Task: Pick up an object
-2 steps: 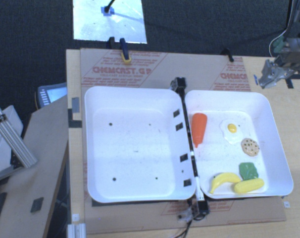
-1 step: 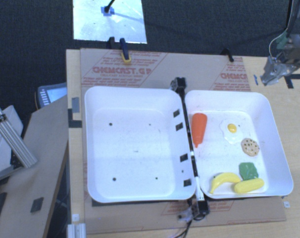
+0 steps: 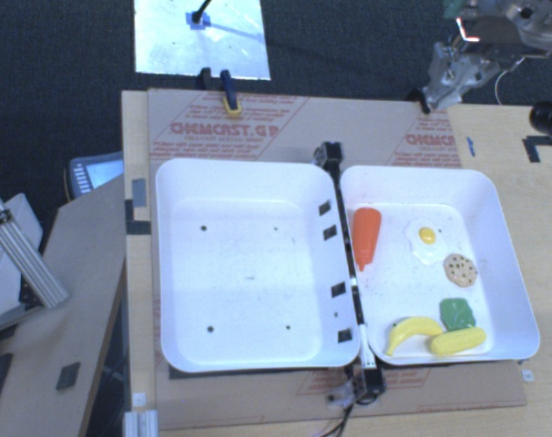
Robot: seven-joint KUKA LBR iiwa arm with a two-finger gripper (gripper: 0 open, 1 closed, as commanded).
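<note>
- Up at the far right, the gripper [image 3: 437,94] was seen hanging beyond the back rim of the right bin [image 3: 504,235], well clear of it; nothing was seen between its fingers, and how wide they stood could not be told.
- Inside the right bin, an orange carrot [image 3: 365,236] was laid near the left wall, lengthwise.
- A fried egg [image 3: 425,240] was placed just right of the carrot.
- A cookie [image 3: 459,269] was found just beside the egg, toward the near side.
- A green piece [image 3: 456,312] was set below the cookie, touching a yellow corn cob [image 3: 458,340].
- A banana [image 3: 409,331] was spotted at the near rim, left of the corn.
- The left bin [image 3: 249,262] was noted alongside.
</note>
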